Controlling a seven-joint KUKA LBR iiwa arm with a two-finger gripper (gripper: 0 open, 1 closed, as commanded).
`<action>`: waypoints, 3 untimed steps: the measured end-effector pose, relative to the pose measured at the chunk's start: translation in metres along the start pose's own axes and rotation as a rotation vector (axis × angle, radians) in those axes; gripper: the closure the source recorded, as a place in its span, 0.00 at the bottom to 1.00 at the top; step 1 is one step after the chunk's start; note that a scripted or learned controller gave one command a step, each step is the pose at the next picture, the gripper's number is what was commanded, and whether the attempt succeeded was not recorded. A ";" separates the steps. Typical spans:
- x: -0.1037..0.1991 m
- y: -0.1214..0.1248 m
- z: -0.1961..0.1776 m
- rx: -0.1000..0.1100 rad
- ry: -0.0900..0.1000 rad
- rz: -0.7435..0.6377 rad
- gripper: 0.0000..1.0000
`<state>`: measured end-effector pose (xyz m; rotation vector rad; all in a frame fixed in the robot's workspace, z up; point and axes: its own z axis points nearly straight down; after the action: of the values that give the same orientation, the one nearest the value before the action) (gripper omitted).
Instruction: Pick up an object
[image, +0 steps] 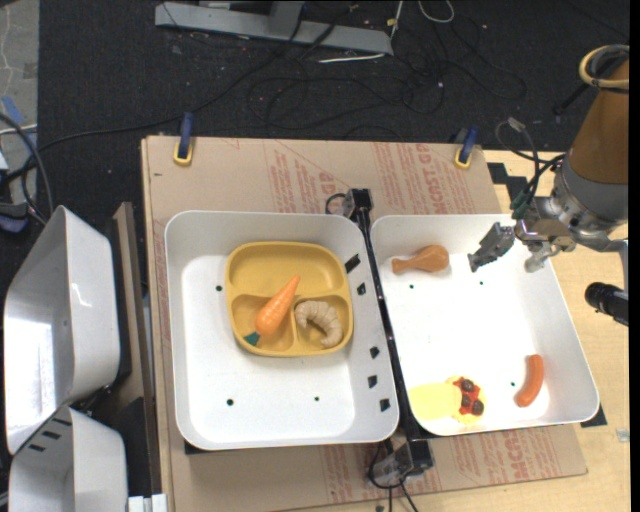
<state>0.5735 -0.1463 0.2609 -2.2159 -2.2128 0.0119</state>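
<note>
A: Hand (492, 248) status?

B: Over the right bin (560, 300), upper part, just beside the drumstick (422, 262) on the arm's side. Nothing between the fingers that I can see. Whether they're spread or closed, can't tell from this angle.

A: Target?

B: Likely the drumstick, it's nearest. It lies flat on the bin floor, near the divider between the bins. Other candidates, taking the drumstick as reference: sausage (529, 381) well away toward the bin's near corner on the arm's side, yellow piece with the red-brown bit (447, 399) far toward the near rim. Left bin (200, 300) has a yellow plate (288, 265) with a carrot (277, 306) and a shrimp (321, 320), across the divider.

A: Risks?

B: My guess: the hand sits off to one side of the drumstick, so a straight drop lands beside it. The thing looks rounded and smooth, so it could squirt out or get nudged toward the bin wall.
</note>
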 end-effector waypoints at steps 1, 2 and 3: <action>0.000 0.002 -0.007 -0.012 -0.002 -0.003 0.00; -0.008 0.006 0.052 -0.007 -0.001 0.001 0.00; -0.014 0.001 0.112 -0.008 -0.001 0.001 0.00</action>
<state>0.5726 -0.1596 0.1488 -2.2213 -2.2169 0.0042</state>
